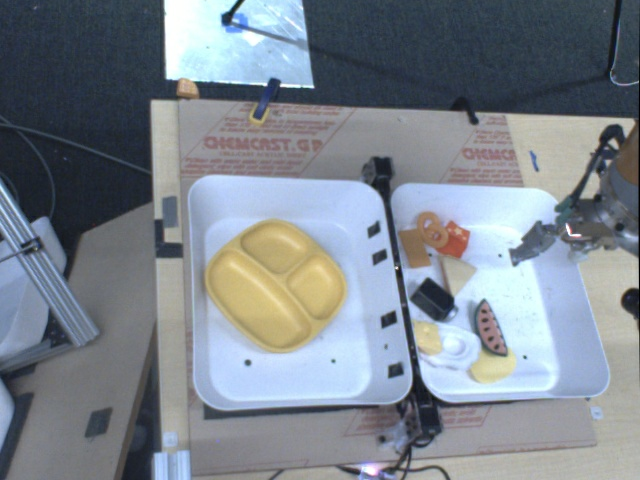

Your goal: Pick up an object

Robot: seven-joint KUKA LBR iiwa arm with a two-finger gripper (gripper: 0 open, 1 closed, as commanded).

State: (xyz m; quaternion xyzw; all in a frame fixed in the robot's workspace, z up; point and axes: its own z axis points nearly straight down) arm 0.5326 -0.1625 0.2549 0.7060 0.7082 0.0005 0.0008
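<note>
Seen from above, the gripper point(527, 246) hangs over the right bin's point(575, 318) far right side, its grasp impossible to tell and nothing visible in it. Toys crowd that bin's left half: a pretzel point(433, 230), a black block point(433, 298), a watermelon slice point(489, 328). The left bin point(215, 203) holds a yellow tray point(275, 284).

I see the left white bin point(200, 268) with a yellow divided tray point(275, 284) lying in it. On the bench point(330, 138) behind the bins there is printed cardboard. Beyond it, a shiny metal sheet point(238, 28) lies on the dark floor point(80, 58).
</note>
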